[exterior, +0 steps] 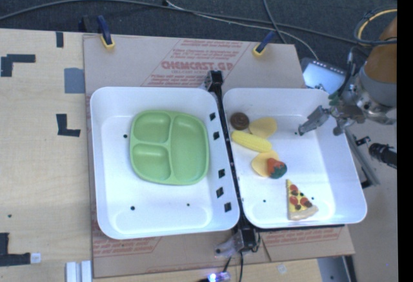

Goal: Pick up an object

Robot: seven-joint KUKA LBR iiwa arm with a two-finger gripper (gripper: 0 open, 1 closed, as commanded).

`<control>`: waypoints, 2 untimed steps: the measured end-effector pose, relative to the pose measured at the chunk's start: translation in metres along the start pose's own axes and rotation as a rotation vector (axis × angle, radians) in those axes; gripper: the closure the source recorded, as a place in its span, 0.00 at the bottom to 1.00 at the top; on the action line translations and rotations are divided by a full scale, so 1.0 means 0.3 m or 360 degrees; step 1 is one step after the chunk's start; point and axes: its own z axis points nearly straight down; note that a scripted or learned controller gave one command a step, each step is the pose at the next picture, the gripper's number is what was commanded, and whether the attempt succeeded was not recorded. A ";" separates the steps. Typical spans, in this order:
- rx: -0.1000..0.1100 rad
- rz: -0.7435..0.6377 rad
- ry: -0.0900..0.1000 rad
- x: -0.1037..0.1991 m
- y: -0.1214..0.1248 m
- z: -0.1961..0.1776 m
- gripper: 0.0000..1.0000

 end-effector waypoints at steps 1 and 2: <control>-0.0021 -0.0006 -0.0005 0.002 0.010 -0.027 0.00; -0.0012 -0.0005 -0.0004 -0.008 -0.012 0.179 0.00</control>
